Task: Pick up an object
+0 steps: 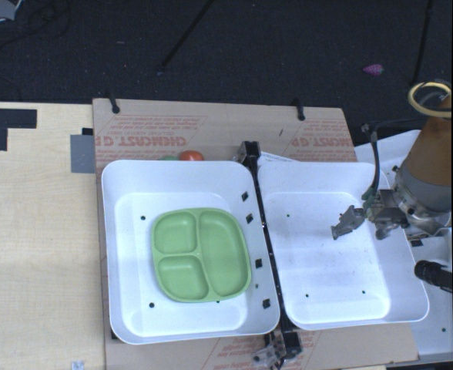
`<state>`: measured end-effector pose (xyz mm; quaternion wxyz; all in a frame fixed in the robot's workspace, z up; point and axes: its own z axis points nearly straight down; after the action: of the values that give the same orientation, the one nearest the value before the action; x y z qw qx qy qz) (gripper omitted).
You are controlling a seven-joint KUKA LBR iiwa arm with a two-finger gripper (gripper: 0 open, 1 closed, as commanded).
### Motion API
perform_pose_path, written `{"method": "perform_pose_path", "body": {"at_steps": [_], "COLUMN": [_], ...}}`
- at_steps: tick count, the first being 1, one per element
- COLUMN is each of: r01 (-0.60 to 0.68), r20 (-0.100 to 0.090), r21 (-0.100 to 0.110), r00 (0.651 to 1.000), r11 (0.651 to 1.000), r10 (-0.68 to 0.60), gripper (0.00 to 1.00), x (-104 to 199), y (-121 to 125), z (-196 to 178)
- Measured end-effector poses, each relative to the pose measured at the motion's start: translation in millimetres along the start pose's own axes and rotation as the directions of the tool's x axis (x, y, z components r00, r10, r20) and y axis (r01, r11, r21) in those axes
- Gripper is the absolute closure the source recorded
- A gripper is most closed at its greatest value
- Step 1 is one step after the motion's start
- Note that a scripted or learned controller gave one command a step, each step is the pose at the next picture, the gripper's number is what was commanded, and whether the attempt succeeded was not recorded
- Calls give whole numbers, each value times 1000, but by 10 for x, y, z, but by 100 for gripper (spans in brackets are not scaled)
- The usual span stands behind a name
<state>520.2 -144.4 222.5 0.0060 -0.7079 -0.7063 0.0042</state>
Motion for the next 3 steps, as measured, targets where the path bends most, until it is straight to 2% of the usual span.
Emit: {"method": "perform_pose_path", "body": {"at_steps": [1, 3], "r01": [2, 1], "r20": [3, 0], "r21": [-13, -6], "r00": [1000, 1000], "r11": [1000, 1000], "r10": [-2, -1], "gripper": [0, 0], "x": [-1, 83], "y": [25, -61], "z": [-64, 839]}}
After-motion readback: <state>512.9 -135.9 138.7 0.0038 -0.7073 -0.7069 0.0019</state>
